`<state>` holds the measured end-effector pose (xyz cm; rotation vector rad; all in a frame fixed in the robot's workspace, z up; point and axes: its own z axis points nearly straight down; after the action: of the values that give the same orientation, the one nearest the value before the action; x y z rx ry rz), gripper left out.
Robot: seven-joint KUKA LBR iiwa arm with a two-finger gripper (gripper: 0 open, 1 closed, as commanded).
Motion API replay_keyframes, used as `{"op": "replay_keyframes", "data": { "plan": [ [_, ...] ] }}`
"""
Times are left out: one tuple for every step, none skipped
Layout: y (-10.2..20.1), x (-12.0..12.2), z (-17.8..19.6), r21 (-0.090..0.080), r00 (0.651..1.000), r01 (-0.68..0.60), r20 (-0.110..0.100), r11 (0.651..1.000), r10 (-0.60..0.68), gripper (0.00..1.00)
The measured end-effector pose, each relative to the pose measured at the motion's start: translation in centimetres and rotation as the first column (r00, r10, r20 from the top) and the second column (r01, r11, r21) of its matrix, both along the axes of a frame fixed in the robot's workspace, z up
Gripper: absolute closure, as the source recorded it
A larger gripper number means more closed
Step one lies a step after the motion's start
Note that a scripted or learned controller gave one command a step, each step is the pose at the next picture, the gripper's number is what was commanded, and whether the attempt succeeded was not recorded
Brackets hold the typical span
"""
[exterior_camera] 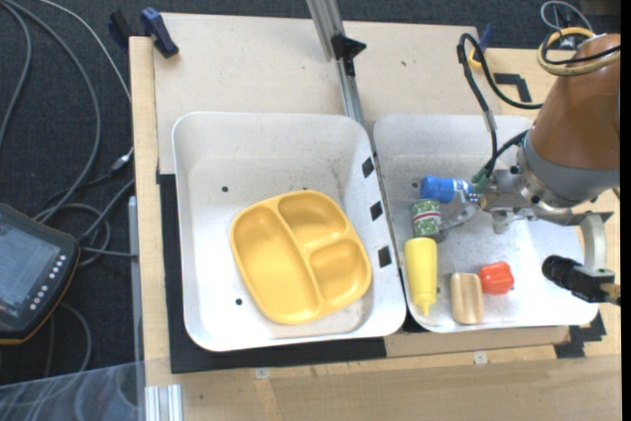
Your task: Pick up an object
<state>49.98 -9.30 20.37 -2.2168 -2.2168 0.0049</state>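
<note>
Right bin: gripper low beside the small green can.
I see the gripper (pixel 461 209) near the green patterned can (pixel 426 216), with the blue bottle (pixel 441 188) just behind; I cannot tell its state. I judge the can light, rigid, slippery; grasp across its sides.

A single fixed camera looks down on me at a slant from above the bench (pixel 246 49), far enough back to take in both white bins (pixel 197 153). Relative to those bins, my arm (pixel 582 128) enters from the right, with dark floor beyond them.
</note>
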Motion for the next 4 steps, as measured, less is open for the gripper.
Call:
{"op": "replay_keyframes", "data": {
  "plan": [
    [0.5, 0.2, -6.2, 0.0, 1.0, 0.0, -0.002, 1.0, 0.0, 0.0],
    [0.5, 0.1, -11.4, 0.0, 1.0, 0.0, 0.0, 1.0, 0.0, 0.0],
    [0.6, 0.3, -10.1, 0.0, 1.0, 0.0, 0.006, 1.0, 0.0, 1.0],
    [0.2, 1.3, -4.3, -0.004, 1.0, -0.001, 0.014, 1.0, 0.001, 1.0]
  ]
}}
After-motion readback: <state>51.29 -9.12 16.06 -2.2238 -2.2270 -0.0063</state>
